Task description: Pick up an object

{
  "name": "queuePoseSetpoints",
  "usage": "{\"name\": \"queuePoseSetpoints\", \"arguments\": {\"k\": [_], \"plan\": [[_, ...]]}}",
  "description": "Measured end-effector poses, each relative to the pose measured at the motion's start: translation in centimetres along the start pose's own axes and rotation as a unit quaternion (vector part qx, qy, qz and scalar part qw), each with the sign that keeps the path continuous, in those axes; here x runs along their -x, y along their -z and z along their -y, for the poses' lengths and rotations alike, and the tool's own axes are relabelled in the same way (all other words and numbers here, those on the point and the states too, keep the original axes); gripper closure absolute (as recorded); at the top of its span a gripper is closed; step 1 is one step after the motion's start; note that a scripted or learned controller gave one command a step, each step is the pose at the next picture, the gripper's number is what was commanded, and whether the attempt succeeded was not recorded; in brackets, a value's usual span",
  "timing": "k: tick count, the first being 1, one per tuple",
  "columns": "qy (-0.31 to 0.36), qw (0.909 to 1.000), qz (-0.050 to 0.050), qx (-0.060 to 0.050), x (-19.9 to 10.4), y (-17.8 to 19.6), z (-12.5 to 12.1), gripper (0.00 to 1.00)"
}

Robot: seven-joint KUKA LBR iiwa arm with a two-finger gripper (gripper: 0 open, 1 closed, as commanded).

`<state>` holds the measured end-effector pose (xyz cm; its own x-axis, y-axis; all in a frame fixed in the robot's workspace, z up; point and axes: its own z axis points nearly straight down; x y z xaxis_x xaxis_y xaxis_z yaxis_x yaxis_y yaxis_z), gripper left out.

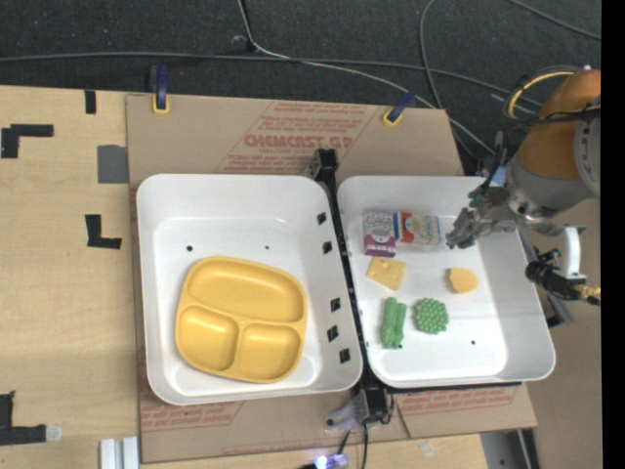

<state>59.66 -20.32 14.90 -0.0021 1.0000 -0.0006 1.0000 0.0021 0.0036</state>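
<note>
Two white bins were seen side by side at the centre of the frame. In the left bin a yellow divided plate was laid. In the right bin a small purple and white packet was found near the upper edge, with a yellow wedge just below it, a green stick and a green bumpy ball lower down, and an orange-yellow lump to the right. The gripper was held over the bin's upper right, just beside the packet's right end; nothing was seen grasped, and its state could not be told.
</note>
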Motion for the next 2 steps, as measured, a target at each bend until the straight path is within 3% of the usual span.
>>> {"name": "queuePoseSetpoints", "arguments": {"k": [1,2], "plan": [[-0.001,1.0,0.0,0.0,0.2,5.0,0.8,1.0],[-0.001,1.0,0.0,-0.001,0.1,6.3,0.8,1.0]]}}
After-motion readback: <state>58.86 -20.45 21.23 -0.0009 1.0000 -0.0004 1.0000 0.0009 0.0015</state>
